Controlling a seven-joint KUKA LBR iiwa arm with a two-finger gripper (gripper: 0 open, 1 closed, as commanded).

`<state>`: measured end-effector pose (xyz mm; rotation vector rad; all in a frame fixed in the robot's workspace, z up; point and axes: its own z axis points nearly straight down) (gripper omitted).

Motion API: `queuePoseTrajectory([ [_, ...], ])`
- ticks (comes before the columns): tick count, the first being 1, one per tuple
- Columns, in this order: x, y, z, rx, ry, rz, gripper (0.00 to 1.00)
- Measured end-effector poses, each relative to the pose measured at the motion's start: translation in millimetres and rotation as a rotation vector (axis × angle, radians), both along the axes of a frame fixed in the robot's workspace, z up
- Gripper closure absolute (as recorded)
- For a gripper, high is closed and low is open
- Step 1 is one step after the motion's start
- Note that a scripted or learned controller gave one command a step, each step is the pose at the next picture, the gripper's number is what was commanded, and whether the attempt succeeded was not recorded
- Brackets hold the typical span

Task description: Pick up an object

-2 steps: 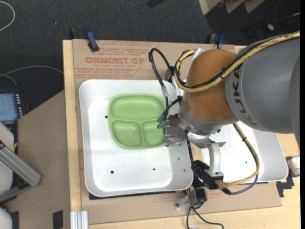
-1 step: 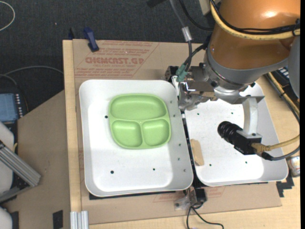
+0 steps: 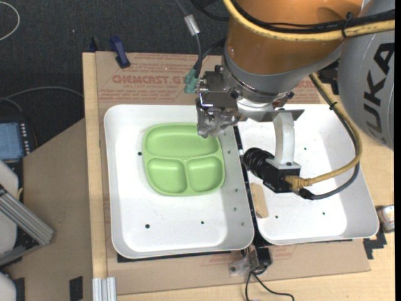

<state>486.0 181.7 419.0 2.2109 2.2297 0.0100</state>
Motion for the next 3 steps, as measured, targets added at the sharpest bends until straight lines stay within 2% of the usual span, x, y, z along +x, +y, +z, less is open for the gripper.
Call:
queuePoseTrajectory([
  [1, -7, -56, -26, -0.005, 0.011, -0.015, 1.0],
  [2, -7, 21, -12, -0.001, 0.002, -0.001, 1.0],
  [3, 10, -60, -3, -0.004, 0.001, -0.017, 1.0],
])
